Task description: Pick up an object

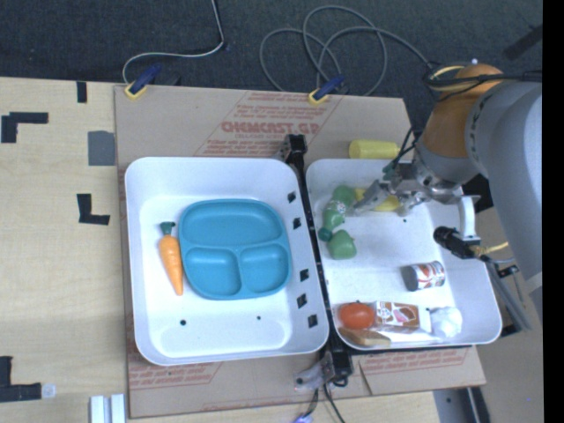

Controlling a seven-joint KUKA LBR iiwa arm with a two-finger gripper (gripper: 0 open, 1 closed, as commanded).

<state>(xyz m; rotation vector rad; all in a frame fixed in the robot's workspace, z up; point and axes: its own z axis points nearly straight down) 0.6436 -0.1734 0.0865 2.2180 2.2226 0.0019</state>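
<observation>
Cardboard sheet [256, 130] under bins [220, 170] — dark carpet [88, 16].

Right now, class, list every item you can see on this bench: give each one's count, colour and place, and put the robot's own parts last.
bins: 2, white, side by side on the cardboard sheet
divided plate: 1, blue, middle of the left bin
toy carrot: 1, orange, left bin, beside the plate's left edge
green bottle: 1, green, right bin, upper left
green round item: 1, green, right bin, just below the bottle
small can: 1, red and white with dark end, right bin, centre right
tomato: 1, red, right bin, lower left
packet: 1, brown and white, right bin, along the bottom edge
yellow block: 1, yellow, on cardboard above the right bin
gripper: 1, grey, over the right bin's top
</observation>
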